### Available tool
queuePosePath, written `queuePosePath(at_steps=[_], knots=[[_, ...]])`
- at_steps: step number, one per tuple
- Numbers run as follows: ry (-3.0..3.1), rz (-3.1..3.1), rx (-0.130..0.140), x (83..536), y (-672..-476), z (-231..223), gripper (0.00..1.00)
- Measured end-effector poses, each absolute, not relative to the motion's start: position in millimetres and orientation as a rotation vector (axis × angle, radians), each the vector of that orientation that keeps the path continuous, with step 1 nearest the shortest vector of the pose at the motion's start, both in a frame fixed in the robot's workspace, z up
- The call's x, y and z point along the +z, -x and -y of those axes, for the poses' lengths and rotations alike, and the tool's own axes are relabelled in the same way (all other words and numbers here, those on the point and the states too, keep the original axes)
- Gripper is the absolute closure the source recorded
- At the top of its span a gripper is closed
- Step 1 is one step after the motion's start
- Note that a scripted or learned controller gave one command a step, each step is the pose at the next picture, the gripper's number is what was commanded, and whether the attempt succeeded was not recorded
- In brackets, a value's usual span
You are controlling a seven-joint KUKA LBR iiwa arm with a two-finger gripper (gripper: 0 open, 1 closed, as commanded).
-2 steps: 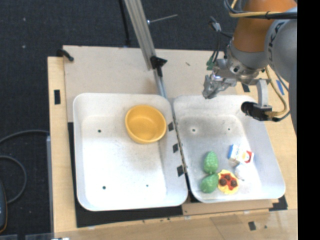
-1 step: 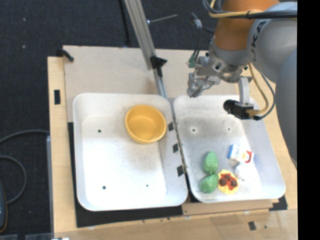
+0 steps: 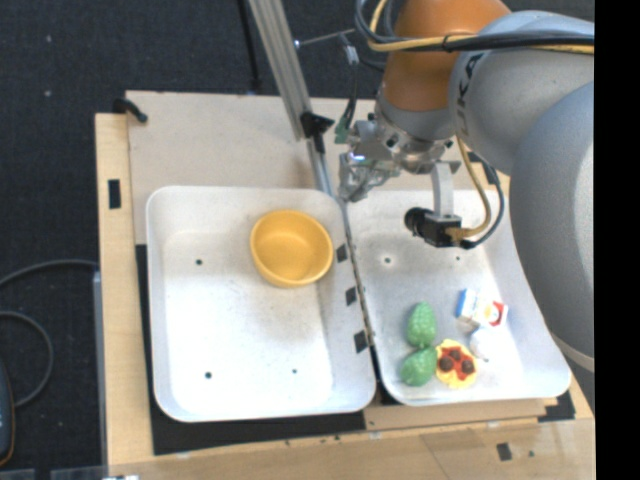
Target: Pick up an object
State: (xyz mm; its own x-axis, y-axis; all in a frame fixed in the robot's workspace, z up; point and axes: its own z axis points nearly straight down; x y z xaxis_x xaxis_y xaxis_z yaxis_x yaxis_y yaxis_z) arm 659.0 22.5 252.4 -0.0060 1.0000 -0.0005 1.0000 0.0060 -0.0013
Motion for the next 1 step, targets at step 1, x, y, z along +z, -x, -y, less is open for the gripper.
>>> queuePosePath(at_steps=[1], knots=[[2.214,2.230,-0.004,258.9,-666.5,-73.2,1.00]])
